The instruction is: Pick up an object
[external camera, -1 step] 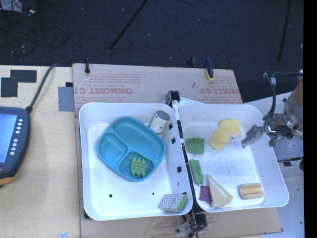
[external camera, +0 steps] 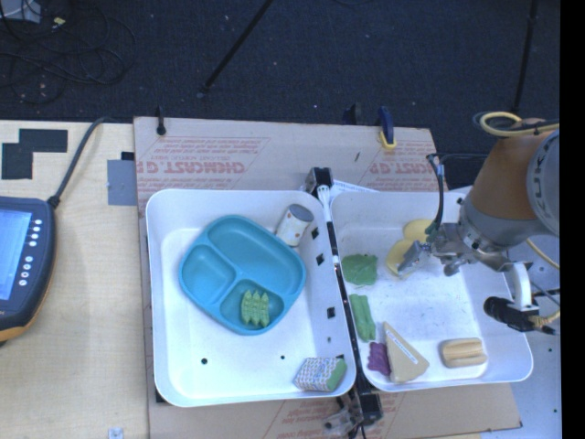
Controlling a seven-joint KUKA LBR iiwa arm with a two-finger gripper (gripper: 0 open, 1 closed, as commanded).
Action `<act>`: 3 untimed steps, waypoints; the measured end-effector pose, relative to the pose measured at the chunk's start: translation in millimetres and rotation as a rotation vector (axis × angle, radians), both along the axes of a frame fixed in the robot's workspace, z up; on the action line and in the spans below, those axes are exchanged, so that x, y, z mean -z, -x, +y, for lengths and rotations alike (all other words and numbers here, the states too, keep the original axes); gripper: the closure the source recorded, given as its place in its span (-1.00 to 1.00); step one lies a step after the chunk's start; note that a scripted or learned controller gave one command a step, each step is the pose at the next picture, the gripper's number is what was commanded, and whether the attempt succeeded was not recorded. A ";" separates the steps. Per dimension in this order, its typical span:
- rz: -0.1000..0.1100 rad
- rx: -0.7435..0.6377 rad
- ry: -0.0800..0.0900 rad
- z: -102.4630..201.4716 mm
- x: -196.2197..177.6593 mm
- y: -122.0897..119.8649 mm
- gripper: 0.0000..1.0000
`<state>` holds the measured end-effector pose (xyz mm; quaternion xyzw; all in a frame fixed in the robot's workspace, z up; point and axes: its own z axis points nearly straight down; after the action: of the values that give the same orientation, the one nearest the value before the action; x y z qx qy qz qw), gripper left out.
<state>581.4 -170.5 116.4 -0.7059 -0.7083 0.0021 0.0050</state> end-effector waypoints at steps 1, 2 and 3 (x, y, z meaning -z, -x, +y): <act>-0.017 -0.001 0.008 -43.6 -39.9 -65.1 -1.00; -0.005 0.001 0.002 -19.6 6.5 -61.6 -1.00; -0.011 0.003 0.003 -36.6 28.0 -63.6 -1.00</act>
<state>645.0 -207.1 88.4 -0.7068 -0.7074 -0.0005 0.0002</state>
